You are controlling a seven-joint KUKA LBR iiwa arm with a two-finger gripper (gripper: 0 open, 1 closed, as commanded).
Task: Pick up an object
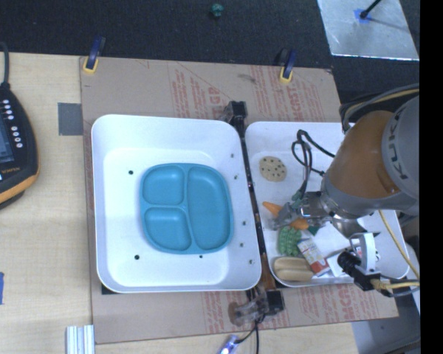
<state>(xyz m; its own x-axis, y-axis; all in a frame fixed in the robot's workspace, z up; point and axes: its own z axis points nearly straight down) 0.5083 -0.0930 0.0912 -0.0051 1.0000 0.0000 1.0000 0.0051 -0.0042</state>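
My gripper [301, 214] is low over the middle of the right bin [280, 135], under the grey and orange wrist. Right beside it lie a small orange piece [272, 208] and a green knobbly toy [286, 239]. Just below are a red and white packet [311, 255] and a tan bread-shaped piece [292, 269] at the bin's front edge. A round chip cookie [273, 168] rests apart from these, towards the back of the bin. The arm hides the right part of this bin.
The left bin [111, 198] holds a blue divided plate [185, 207]. A black and orange teach pendant [4, 150] lies on the bench at the far left. Black cables [304, 150] loop over the right bin near the arm.
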